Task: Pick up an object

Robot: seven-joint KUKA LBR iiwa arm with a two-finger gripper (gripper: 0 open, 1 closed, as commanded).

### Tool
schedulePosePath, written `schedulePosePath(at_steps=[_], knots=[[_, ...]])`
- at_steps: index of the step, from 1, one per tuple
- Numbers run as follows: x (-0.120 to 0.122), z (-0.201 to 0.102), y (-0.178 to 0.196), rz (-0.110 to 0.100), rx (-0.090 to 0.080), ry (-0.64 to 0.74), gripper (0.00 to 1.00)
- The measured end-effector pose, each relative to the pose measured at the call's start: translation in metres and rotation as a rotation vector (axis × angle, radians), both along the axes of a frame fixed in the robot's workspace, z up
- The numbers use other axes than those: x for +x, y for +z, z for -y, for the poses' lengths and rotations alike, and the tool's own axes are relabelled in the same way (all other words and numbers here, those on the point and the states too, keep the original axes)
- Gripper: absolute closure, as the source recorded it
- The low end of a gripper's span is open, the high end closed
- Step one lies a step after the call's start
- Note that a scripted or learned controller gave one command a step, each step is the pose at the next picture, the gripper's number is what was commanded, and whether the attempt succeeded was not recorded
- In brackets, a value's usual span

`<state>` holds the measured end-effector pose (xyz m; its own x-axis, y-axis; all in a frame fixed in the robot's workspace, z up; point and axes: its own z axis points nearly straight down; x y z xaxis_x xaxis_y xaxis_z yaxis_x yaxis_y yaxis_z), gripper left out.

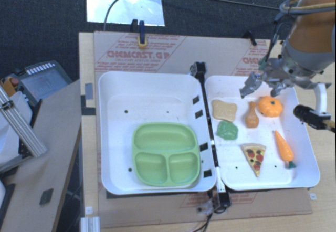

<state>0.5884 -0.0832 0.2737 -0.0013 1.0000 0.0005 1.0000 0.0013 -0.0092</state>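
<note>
The green tray sits in the left bin. The pizza, carrot and pumpkin lie in the right bin. The gripper hangs wide open above, holding nothing.

So the arm comes in from the right side up top, the fat orange band sitting highest with the grey wrist section right under it. The wrist tilts down and to the left. The hand hangs off the bottom of that, two grey fingers splayed apart, nothing between them, one pointing lower-left and the other more straight down. A dark cable loops off the wrist toward the upper left.
</note>
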Motion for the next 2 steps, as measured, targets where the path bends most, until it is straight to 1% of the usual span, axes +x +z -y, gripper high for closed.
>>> schedulePosePath(at_steps=[1, 2], knots=[[0.002, 0.0, 0.006, 0.011, -0.001, 0.002, 0.0], [-0.005, -0.005, -0.052, 0.008, 0.0, 0.0, 0.0]])
